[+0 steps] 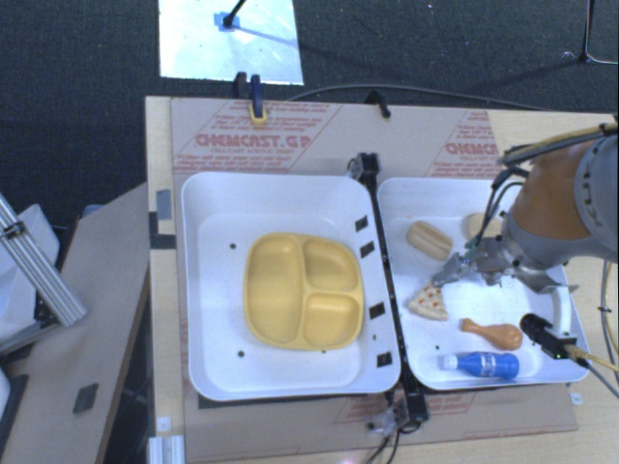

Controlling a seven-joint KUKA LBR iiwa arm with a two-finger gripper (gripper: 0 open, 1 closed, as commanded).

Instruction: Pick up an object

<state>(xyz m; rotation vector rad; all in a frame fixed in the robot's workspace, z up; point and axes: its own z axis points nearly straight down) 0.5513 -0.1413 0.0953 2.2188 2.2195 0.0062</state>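
Note:
The right bin holds several toy foods. A tan bread roll lies near its left wall, with a pizza slice just below it. Further right lie a chicken drumstick and a blue bottle along the front wall. A pale round item is partly hidden behind the arm. My gripper hangs low in this bin, just above and to the right of the pizza slice and below the roll. Nothing is visibly held in it.
The left bin holds a yellow divided plate. A black divider with clips runs between the bins. The grey and orange arm covers the right bin's far right side. A black part juts out by the drumstick.

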